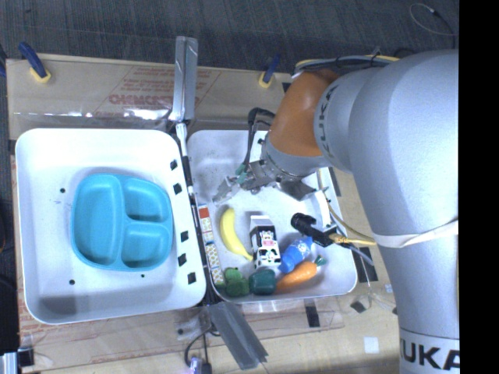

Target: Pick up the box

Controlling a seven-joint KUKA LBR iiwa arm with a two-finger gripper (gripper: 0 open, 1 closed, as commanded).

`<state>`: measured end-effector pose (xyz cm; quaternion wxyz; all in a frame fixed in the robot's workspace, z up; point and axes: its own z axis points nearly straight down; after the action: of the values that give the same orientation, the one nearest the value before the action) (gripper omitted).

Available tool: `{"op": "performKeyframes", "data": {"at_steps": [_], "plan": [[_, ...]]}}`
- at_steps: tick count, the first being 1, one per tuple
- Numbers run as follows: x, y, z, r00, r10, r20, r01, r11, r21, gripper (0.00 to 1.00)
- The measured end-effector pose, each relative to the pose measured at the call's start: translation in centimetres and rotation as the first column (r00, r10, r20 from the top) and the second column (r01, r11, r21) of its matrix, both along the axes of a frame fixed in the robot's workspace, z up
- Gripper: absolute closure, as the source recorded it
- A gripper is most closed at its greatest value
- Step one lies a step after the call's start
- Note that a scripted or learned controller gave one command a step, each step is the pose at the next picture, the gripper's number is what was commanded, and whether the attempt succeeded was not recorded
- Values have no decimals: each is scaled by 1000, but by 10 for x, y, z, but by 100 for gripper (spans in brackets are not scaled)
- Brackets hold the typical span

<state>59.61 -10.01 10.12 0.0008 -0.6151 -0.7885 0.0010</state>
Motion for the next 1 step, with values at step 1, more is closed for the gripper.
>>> {"op": "performKeyframes", "data": {"at_steps": [1], "plan": [[-26, -10, -10, 728, -685, -3, 685, 728, -1, 0]]}}
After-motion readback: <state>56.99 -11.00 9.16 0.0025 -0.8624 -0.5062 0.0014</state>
